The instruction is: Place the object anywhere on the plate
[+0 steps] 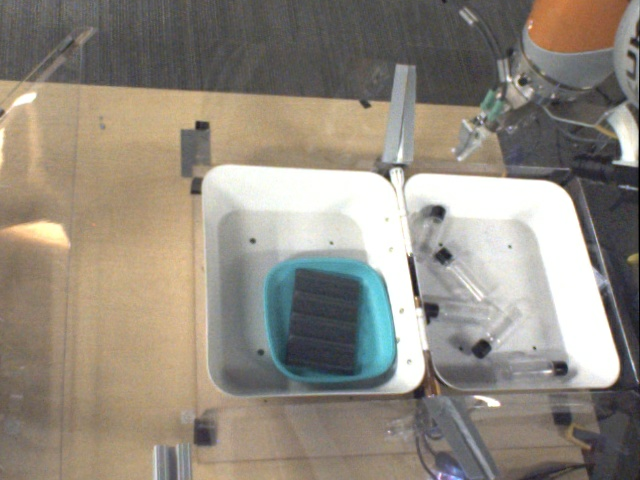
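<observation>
Gripper (470,140) of mine hung above the right bin's (560,196) far rim, its opening indiscernible, while clear vials (462,280) lay below and the teal plate (378,308) carried a dark block (323,320).

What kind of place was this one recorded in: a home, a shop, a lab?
Most likely a robotics lab or test cell. A wooden bench carries two white bins fixed side by side; one holds a teal plate, the other clear tubes with black caps. A robot arm reaches in above them.
</observation>
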You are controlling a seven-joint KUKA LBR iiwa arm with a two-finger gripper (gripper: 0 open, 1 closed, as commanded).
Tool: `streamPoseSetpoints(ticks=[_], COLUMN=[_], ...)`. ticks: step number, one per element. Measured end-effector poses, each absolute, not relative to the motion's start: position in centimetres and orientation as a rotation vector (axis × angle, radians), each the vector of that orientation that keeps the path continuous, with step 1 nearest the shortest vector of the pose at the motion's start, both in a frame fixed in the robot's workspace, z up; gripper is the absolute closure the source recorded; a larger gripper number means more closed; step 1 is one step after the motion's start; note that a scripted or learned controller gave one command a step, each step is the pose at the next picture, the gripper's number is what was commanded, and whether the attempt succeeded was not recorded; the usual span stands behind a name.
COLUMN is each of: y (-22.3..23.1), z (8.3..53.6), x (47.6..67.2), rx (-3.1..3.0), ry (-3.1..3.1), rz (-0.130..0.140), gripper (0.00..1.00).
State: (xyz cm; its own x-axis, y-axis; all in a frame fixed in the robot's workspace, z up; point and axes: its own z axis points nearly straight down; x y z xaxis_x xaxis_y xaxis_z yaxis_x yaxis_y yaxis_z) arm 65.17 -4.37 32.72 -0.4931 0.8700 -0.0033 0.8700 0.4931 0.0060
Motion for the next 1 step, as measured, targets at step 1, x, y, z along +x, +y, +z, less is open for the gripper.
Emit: streamPoseSetpoints(ticks=[1], y=[1.00], z=[29.47], x=[55.95], rx=[1.454], ry=[2.778], rz=[0.007], gripper=[1.00])
